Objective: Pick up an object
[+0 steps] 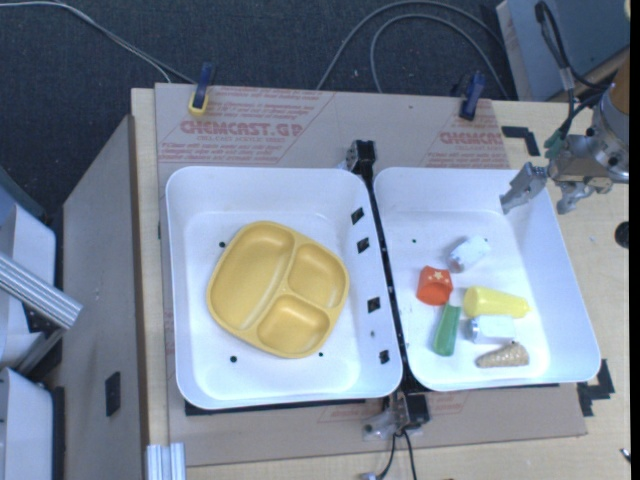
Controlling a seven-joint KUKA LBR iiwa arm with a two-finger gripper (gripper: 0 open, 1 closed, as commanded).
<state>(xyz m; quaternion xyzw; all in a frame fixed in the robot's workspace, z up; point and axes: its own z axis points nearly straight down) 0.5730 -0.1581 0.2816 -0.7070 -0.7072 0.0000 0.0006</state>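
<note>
Nearest the camera, along the near edge of the right bin [560,258], lies a small tan cone-shaped piece [502,355], pointing left to right. Just beyond it sits a white block [492,328], and touching that on the far side a yellow block [494,301] lying lengthwise across the bin. To the left of these a green stick [446,330] lies at a slight tilt, its far end just beside an orange piece [434,285]. Farther back, a small white and grey object [468,253] rests by itself, near the middle of the bin.

Across the black divider, the left bin [190,268] holds a yellow plate [278,287] with three compartments, turned at an angle and resting flat near the bin's centre.

Both bins stand on a brown board [330,118] with red lettering, held by two blue clips [203,86] at its far edge. Grey cables [400,18] loop over the dark floor beyond.

The gripper [545,186] hangs at the far right corner of the right bin, over its rim, well apart from every object in the bin. Its two fingers [520,187] are spread apart, with nothing between them. The arm [610,128] behind it reaches in from the right edge.

All six small objects lie loose on the bin floor, none lifted.
</note>
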